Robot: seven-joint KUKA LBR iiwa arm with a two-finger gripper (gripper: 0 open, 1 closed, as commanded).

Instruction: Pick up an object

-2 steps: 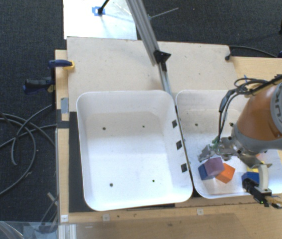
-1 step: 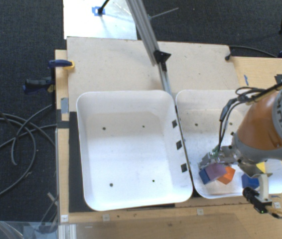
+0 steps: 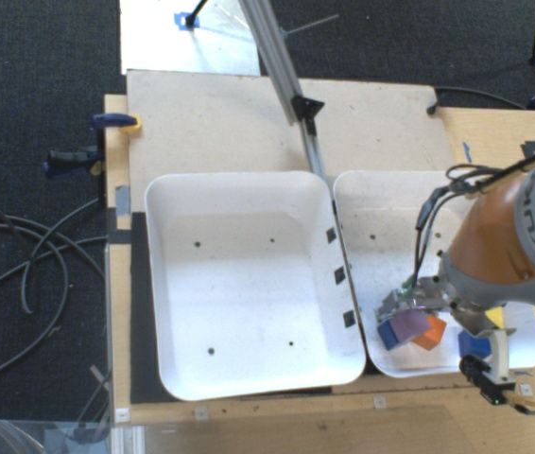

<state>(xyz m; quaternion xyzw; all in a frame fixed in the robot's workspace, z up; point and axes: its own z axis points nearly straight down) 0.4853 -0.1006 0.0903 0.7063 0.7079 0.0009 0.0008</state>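
Observation:
My gripper (image 3: pixel 406 308) reaches down into the right bin (image 3: pixel 381 206), low over a small cluster of objects near the bin's front edge. Just under it lies a purple block (image 3: pixel 405 327), with a blue piece (image 3: pixel 386 336) against its left side and an orange block (image 3: pixel 430 334) on its right. Another blue block (image 3: pixel 474 344) and a bit of yellow (image 3: pixel 496 318) lie further right, partly hidden by the arm. The gripper's metal fingers are above the purple block; the arm's orange wrist (image 3: pixel 485 244) hides much of them.
The left bin (image 3: pixel 239 197) sits beside the right one, divided by a shared rim with black clips. A grey pole (image 3: pixel 277 55) slants in from the top. Cables trail on the dark floor at left, and blue clamps grip the bench's left edge.

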